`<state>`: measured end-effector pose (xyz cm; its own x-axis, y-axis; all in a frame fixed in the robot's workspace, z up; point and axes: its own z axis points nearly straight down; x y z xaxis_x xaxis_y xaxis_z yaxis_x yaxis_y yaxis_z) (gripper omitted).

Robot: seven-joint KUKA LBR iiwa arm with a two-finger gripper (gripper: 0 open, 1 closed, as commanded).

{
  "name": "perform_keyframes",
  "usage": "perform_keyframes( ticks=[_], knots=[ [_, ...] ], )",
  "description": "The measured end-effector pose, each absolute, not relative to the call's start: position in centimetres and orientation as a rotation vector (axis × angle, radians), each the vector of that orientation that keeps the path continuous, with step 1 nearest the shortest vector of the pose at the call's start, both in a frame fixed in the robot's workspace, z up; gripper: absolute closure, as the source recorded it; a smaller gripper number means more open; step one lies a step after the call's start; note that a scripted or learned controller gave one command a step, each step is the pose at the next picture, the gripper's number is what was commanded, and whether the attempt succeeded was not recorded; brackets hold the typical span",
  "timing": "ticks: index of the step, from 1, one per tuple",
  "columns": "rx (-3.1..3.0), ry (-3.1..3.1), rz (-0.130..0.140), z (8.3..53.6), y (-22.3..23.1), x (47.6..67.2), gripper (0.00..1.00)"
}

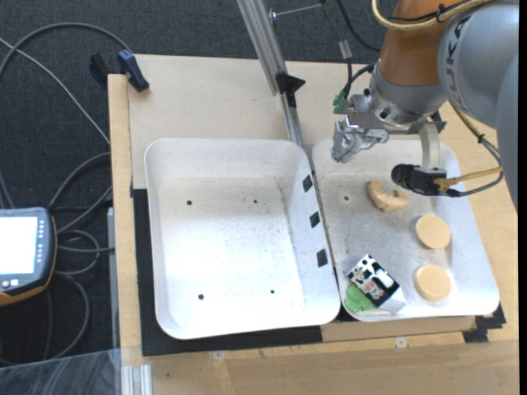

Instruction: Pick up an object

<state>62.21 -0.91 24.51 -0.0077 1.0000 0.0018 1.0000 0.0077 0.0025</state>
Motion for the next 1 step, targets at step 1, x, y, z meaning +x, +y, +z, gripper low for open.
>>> perform_keyframes(
  ticks=[1],
  knots=[
    [2.214,2.227,0.003,23.71,3.90,64.38,1.00]
  ],
)
